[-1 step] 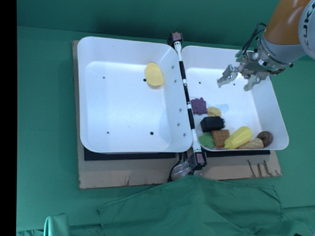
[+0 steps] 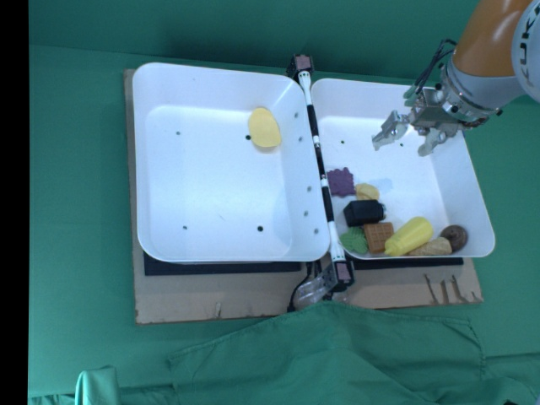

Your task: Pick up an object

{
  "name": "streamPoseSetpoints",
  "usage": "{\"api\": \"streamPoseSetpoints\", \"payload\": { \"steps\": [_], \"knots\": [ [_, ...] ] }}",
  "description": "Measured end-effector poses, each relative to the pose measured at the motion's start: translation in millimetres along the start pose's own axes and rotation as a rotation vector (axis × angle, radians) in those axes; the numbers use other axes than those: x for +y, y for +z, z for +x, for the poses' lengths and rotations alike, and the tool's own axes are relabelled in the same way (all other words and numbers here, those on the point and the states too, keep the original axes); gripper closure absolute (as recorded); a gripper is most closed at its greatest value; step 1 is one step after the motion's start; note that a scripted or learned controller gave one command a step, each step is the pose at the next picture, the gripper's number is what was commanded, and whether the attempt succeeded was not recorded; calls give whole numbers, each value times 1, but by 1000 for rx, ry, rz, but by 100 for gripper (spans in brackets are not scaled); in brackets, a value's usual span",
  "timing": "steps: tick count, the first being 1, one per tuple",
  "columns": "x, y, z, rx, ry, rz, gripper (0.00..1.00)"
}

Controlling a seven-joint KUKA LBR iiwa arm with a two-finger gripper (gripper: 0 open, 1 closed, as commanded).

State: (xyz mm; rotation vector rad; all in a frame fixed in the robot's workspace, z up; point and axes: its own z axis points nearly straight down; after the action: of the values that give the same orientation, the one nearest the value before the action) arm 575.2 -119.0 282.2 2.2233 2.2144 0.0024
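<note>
A: From the camera view, where's the gripper [image 2: 408,135]?

B: Spread apart, grasping nothing, above the right bin [image 2: 477,194].

A: And the objects?

B: Clustered at the near edge; the yellow bottle [image 2: 408,235] lies below, long axis slanted.

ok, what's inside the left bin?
One yellow oval piece lies in the left bin, near its far right corner. The rest of its floor shows just a few small dark dots. Nothing covers any of it.
</note>
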Motion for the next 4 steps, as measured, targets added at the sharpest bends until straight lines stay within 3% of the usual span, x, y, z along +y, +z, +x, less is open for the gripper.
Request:
{"api": "streamPoseSetpoints", "payload": {
  "steps": [1,2,3,4],
  "knots": [
    [6,59,-1,0,0,7,0],
    [8,100,-3,0,0,-4,0],
    [11,83,-5,-5,3,-19,100],
    [10,18,-11,-2,-1,-8,100]
  ]
}}
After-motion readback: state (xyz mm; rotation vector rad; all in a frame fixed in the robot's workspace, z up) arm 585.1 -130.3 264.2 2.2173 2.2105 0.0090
